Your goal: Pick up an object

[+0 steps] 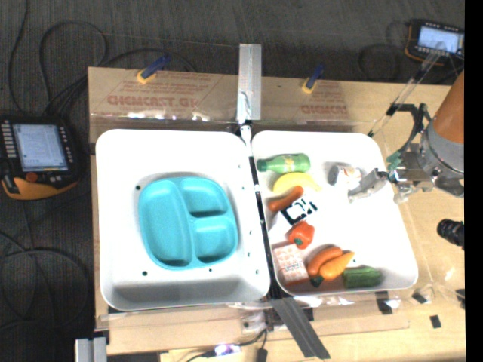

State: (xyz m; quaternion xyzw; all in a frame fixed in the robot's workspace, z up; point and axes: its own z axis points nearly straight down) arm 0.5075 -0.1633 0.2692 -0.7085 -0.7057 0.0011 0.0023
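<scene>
Camera view: two white bins. Left bin [113,202] had one blue divided tray [189,221]. Right bin [392,225] had one green bottle [284,162], one yellow piece [293,181], one red pepper [300,234], two carrots [329,260], one green vegetable [362,277], one small carton [287,262]. Gripper [367,184] hung over the right bin's far right side, touching nothing I could see; couldn't tell its state.

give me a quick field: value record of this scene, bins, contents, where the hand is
left bin: holds a blue divided tray
right bin: green bottle, yellow banana, red pepper, carrots, green cucumber, small grey item
hand: over the right bin's right side, nothing seen between its fingers
arm: reaches in from the right
</scene>
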